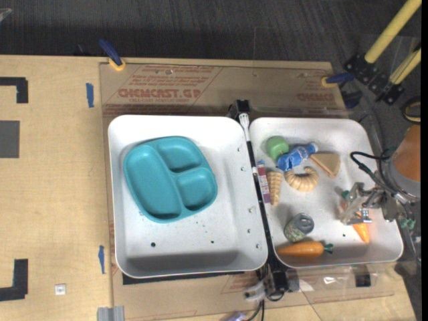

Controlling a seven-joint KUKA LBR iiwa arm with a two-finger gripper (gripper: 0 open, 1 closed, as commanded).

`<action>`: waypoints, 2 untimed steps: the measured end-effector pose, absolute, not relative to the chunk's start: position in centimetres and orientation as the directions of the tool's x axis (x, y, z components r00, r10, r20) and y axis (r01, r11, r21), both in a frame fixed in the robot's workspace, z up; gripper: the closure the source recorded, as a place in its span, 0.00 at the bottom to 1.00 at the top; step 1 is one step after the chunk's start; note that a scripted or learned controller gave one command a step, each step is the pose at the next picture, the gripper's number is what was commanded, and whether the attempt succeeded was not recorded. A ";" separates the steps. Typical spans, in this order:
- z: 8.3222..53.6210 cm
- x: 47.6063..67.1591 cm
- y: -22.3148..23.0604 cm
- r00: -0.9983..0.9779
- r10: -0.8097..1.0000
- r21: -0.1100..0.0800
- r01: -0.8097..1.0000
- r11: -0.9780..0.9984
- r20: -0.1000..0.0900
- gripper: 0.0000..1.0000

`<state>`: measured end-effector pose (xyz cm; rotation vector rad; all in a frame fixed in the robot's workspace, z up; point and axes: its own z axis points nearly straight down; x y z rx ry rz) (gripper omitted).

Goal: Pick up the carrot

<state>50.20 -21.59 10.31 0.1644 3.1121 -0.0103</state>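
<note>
The carrot (302, 249), orange with a green stub at its right end, lies flat along the front wall of the right bin (382, 246). My gripper (356, 206) hovers over the right side of that bin, up and to the right of the carrot and apart from it. A small orange cone-shaped piece (362, 232) sits just below the gripper; whether it touches the gripper is unclear.
Near the carrot stands a small tin can (299, 227). Farther back are a ridged beige pastry (301, 179), a blue wrapper (295, 157), a green ball (275, 146), a tan wedge (326, 164) and a pink bar (275, 185). The left bin (134, 246) holds a teal divided plate (170, 177).
</note>
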 end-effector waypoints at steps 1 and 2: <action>10.2 50.2 -21.5 -0.994 0.105 -0.005 0.105 0.994 -0.024 0.00; 9.0 48.4 -18.8 -0.999 0.028 -0.007 0.028 1.000 -0.016 0.00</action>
